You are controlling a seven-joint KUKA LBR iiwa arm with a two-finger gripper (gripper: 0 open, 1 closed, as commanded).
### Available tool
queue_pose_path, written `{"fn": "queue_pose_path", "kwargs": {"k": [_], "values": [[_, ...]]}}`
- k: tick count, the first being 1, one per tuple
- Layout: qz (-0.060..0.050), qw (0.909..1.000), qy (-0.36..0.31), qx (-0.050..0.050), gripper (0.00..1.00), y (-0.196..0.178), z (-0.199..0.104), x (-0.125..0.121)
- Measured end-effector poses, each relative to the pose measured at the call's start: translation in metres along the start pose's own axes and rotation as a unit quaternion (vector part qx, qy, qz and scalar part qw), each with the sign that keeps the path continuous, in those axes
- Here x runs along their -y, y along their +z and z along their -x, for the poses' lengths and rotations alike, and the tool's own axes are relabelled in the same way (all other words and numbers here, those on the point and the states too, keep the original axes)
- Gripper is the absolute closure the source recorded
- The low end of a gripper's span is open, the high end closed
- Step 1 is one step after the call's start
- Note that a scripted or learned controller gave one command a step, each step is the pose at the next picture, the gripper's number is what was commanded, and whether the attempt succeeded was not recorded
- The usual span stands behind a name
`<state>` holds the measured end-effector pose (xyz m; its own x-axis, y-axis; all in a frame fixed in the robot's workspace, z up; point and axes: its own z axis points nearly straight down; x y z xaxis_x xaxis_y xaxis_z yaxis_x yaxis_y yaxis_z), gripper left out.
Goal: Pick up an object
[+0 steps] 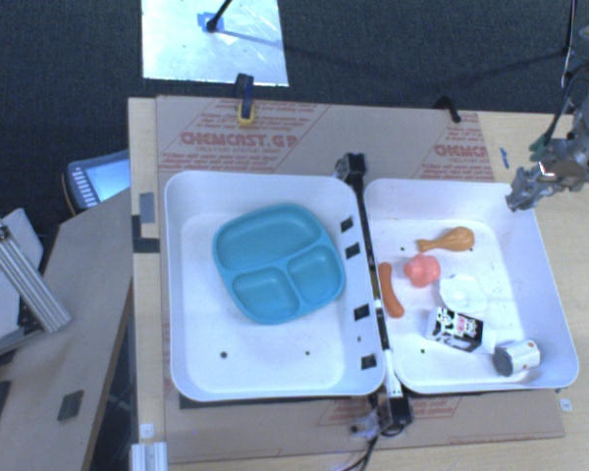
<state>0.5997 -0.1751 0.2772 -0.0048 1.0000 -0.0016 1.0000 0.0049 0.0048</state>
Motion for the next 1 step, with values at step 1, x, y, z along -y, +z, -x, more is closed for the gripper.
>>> {"fn": "queue_pose_path", "kwargs": {"k": [1], "values": [[-0.002, 1.0000, -0.002, -0.001, 1.00, 0.0171, -0.0548, 0.0001]]}}
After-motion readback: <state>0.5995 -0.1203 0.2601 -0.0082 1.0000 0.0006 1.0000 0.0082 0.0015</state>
